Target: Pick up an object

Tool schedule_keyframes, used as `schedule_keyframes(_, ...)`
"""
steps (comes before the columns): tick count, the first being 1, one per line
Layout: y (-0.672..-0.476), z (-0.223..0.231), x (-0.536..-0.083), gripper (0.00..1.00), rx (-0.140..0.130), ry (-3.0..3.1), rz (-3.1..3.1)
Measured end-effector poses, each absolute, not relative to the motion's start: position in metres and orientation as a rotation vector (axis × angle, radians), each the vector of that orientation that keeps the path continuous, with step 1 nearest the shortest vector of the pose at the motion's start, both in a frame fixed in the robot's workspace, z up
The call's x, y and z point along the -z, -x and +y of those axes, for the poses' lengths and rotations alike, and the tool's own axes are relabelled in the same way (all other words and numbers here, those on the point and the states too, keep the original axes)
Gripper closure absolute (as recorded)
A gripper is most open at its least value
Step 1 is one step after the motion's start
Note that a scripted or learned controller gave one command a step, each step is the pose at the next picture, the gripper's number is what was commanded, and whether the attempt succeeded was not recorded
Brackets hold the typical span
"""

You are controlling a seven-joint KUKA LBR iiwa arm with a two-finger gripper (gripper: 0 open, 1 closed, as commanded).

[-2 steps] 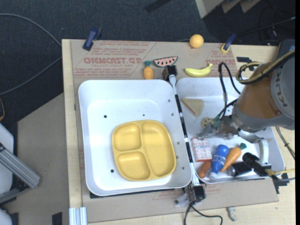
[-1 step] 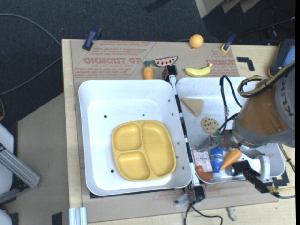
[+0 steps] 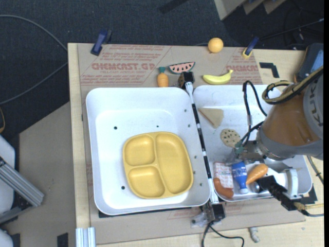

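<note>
Divided plate (image 3: 157,164) in left bin (image 3: 103,138)

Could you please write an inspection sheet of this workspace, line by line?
Surface: bench board bearing left bin and right bin.
Job's things: in right bin, blue bottle, orange carrot, cookie, tan wedge.
Clutter: yellow divided plate in left bin; banana, watermelon slice, orange ball on board.
Grippers: gripper low over right bin; fingers hidden.
Cables: black cable along arm; another below bench.
Surroundings: dark floor.
</note>
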State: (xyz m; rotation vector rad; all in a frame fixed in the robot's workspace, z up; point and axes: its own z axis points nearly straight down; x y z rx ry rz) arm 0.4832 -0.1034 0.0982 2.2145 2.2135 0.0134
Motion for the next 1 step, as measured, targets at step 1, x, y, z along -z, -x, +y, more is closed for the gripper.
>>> schedule_keyframes(1,-0.5003,-0.0423,-0.1846,1.00,-0.001,-2.221,2.223)
